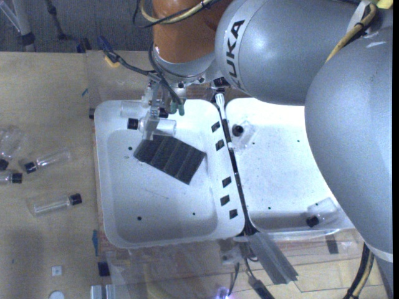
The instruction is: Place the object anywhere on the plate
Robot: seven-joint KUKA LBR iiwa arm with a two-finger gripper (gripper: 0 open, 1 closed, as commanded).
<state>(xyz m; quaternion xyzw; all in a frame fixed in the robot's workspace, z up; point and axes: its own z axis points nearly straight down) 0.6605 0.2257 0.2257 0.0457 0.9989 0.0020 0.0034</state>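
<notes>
In the near right corner of the right shallow white plastic bin (pixel 280 167) lies a small clear vial with a black cap (pixel 319 215). In the left shallow white plastic bin (pixel 118 217), a dark ribbed rectangular plate (pixel 171 157) lies tilted on the floor toward the far side. The metal two-finger gripper (pixel 157 124) hangs at the plate's far-left corner; whether it is clenched or released cannot be told. Farther right, a second black-capped vial (pixel 240 131) rests by the divider.

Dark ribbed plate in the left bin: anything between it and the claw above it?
Nothing visible: in the camera view the claw hangs right at the upper left corner of the dark ribbed plate, with no gap showing. The left bin holds both.
</notes>
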